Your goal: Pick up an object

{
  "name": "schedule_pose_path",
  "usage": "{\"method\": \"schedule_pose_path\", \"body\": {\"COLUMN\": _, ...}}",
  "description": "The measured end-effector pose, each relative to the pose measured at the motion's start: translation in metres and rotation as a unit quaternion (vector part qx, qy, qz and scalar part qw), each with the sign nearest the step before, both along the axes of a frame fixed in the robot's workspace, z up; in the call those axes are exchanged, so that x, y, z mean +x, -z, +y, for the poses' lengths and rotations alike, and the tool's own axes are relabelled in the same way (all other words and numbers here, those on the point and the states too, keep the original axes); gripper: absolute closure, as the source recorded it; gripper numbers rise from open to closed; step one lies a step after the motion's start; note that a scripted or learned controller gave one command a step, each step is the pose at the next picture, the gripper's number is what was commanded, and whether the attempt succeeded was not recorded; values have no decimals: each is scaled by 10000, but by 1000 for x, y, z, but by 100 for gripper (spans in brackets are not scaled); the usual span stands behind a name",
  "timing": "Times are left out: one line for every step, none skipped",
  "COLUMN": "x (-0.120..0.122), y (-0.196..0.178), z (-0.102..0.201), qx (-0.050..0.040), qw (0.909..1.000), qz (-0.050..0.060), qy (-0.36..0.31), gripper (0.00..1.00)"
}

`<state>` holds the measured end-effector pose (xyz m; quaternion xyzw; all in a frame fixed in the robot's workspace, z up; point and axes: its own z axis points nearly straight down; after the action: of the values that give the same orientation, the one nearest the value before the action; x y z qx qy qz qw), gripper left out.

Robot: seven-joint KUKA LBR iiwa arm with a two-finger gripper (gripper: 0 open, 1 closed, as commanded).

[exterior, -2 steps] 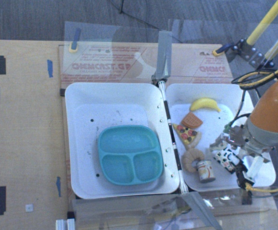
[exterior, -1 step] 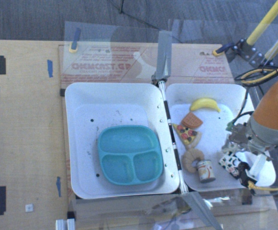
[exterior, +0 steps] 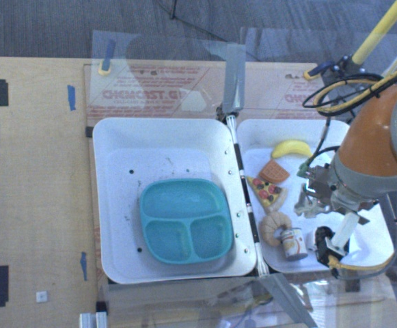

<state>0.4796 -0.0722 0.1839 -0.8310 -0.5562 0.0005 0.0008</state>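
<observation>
The right bin holds several small things. A yellow banana lies at the back, and an orange waffle-like piece sits just in front of it. A pizza slice lies nearer the bin's left wall. A tan bread roll and a small can rest together at the front. My gripper hangs over the middle of this bin, right of the pizza slice and above the can, and I see nothing held in it.
The left bin carries a teal divided plate toward its front right. A ridge separates the two bins. Cables loop behind the right bin, and the arm's orange band covers that bin's right side.
</observation>
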Motion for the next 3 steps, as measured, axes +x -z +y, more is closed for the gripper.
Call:
{"method": "schedule_pose_path", "body": {"x": 0, "y": 0, "z": 0, "qx": -1, "qw": 10000, "qz": -1, "qy": 5, "gripper": 0}}
{"method": "schedule_pose_path", "body": {"x": 5, "y": 84, "z": -21, "qx": -11, "qw": 9998, "qz": -93, "qy": 190, "gripper": 0}}
{"method": "schedule_pose_path", "body": {"x": 43, "y": 95, "z": -20, "qx": -8, "qw": 10000, "qz": -47, "qy": -67, "gripper": 0}}
